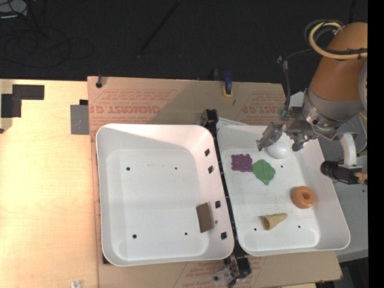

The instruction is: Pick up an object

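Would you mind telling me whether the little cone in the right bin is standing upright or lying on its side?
On its side. The cone lies flat on the right bin floor, tip pointing toward the frame's right.

We cannot make out whether the two-finger gripper (282, 138) has anything between its fingers; a pale rounded white object (278, 150) sits right under it, partly covered. The grey and orange arm (336, 71) is cut off at the right edge. The small black fitting (237, 273) at the near edge between the bins is too blurred for us to identify.
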`<state>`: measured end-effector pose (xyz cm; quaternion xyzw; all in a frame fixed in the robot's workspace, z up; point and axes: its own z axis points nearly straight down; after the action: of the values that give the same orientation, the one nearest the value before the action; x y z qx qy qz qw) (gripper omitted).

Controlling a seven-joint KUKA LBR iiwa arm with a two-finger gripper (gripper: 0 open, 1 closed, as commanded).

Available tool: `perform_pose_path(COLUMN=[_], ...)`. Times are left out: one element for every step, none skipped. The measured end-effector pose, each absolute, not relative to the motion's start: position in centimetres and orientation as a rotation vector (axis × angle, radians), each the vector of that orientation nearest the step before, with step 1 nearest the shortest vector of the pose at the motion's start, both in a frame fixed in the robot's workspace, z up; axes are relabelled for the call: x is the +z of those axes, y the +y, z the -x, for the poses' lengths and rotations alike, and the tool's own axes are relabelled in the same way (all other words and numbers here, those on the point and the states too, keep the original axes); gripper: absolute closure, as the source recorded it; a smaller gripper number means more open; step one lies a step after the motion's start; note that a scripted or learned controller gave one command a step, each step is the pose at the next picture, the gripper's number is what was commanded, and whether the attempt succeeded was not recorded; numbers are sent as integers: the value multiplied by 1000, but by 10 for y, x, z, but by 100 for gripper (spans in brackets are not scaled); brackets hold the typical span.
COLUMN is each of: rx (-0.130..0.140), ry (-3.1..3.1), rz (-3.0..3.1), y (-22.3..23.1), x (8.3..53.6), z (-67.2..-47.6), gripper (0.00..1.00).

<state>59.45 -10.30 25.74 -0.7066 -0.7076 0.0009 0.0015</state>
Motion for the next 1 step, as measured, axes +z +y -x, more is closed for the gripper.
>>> perform_pose_path(rx=[13], ry=[-2209], rz=[2218], y=[-159], x=[140], z=[-535], gripper=[0])
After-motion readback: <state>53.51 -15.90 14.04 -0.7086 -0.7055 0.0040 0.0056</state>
